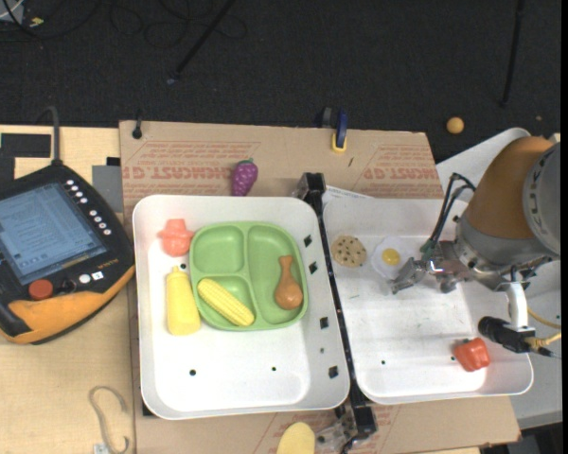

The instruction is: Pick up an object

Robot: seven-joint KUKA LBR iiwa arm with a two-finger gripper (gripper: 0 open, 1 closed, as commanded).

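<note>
My gripper (409,274) is low over the right bin (426,367), near its upper middle, with the grey arm and its orange band (500,192) reaching in from the right. Just up and left of the gripper lies a toy fried egg (390,254), close to it or touching; I cannot tell which. A round cookie (348,249) lies further left. A red toy fruit (470,354) sits in the bin's lower right corner. Nothing is visibly held.
The left bin (227,376) holds a green divided plate (229,249) with a corn cob (225,302) and a drumstick (287,285), a yellow bottle (181,301) and a pink toy (174,237). Purple grapes (244,176) lie behind it. A teach pendant (43,244) sits at left.
</note>
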